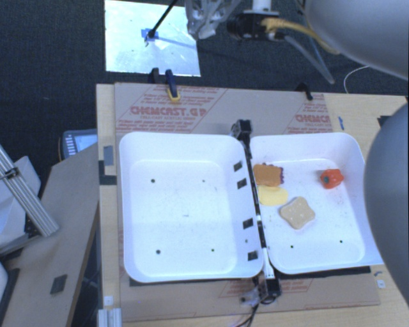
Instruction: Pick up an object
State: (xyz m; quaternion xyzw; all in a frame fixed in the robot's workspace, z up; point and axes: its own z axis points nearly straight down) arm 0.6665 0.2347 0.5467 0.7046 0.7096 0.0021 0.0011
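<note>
Left of the black clips (248, 191) that join the two bins lies the left shallow white plastic bin (137, 255), its floor bare apart from a few dark dots. Just right of those clips, in the right shallow white plastic bin (348, 255), an orange-brown block with a purple edge (268, 174) lies near the dividing wall, a flat pale yellow piece (273, 196) touching its lower side. Right of these sits a tan toast-shaped slab (297, 212), and further right a small orange-red lump (331, 179). The grey arm (386, 211) curves along the bin's right side; its gripper (206, 19) hangs well beyond the clips at the upper edge, far from every item, whether apart or together I cannot tell.
</note>
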